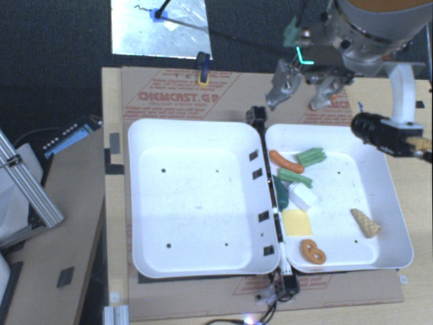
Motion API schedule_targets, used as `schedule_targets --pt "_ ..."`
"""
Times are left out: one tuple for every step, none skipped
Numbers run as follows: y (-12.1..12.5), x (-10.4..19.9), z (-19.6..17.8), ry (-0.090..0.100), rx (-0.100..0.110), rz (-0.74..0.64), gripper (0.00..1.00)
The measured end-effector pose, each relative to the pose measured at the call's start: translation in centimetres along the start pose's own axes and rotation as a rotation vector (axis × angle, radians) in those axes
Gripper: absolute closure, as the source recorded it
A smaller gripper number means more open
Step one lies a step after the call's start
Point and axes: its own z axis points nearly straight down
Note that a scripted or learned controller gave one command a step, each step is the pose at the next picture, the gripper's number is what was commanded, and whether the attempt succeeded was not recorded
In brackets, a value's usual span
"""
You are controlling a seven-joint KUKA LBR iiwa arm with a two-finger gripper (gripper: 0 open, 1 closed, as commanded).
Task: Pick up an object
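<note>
Pincer (304, 93) hangs above far rim of right bin (392, 181), fingers apart, nothing between them. Candidate objects cluster at bin's left side: sausage (285, 160), green pieces (310, 156), yellow square (297, 222), pretzel (312, 251). Cone (366, 222) lies apart; likely cleanest target. Centre above it, descend vertically.

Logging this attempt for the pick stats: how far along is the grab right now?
Nothing looks done yet. The tool hangs above the far edge of the right bin, fingers apart with nothing between them. The pieces lie on the bin floor: hot dog, green beans, yellow cheese slice, pretzel, cone-shaped piece. Left to do: descend, close on one, lift.
</note>
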Motion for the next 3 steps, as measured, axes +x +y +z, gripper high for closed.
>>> schedule_targets --pt "0.0 0.0 -1.2 0.001 -0.003 -0.004 1.0" --pt "0.0 0.0 -1.1 0.001 -0.002 -0.005 0.0" --pt "0.1 0.0 -2.2 0.002 -0.005 -0.009 1.0"
